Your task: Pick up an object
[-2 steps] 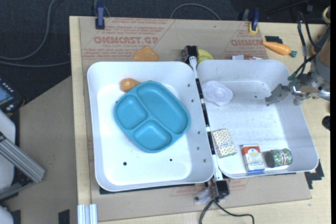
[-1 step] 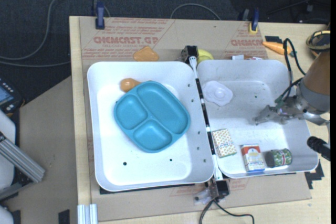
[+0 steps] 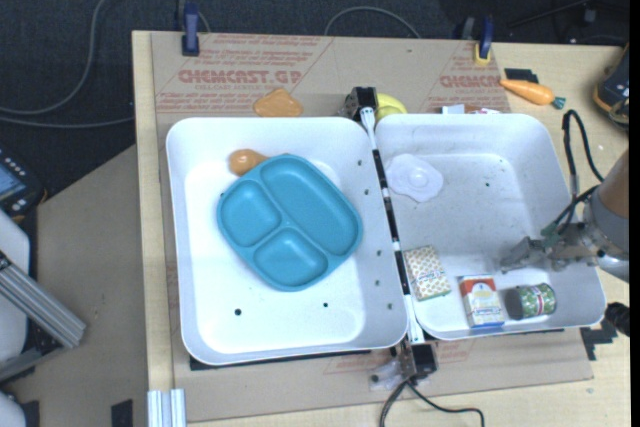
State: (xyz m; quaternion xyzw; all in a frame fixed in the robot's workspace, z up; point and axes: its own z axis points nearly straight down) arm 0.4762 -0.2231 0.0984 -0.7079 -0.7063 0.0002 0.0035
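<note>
1. From my remote station I read the tool (image 3: 530, 253) low in the right bin (image 3: 500, 130), close to that bin's right wall. Its dark fingers point left across the bin floor. I cannot tell whether they are spread or pressed together, and nothing shows between them.
2. Readable writing: the brown sheet (image 3: 310, 65) covering the bench carries red print, "CHEMCAST GP", above the left bin (image 3: 200, 215); the same print repeats, partly cut off, above the right bin. Labels on the items in the bins are too small to read.
3. Candidate items for pickup, all in the right bin:
   - A small green can (image 3: 531, 301) lies on its side just below the tool, near but apart from it.
   - A red-and-white box (image 3: 482, 301) lies just left of the can.
   - A patterned packet (image 3: 428, 272) lies left of and slightly below the tool, by the divider.
   - A clear round lid (image 3: 414, 180) lies up and left of the tool, well apart.
4. The left bin, far left of the tool, holds a blue divided plate (image 3: 289, 220) with an orange item (image 3: 244, 160) touching its upper left edge.
5. Beyond the bins, up from the tool: an orange piece (image 3: 277, 103), a yellow item (image 3: 387, 104) at the divider's top, a toy carrot (image 3: 529, 91), and two blue clamps (image 3: 189, 27) on the bench's far edge.
6. A black cable (image 3: 572, 155) runs along the right bin's right wall, just above the tool.
</note>
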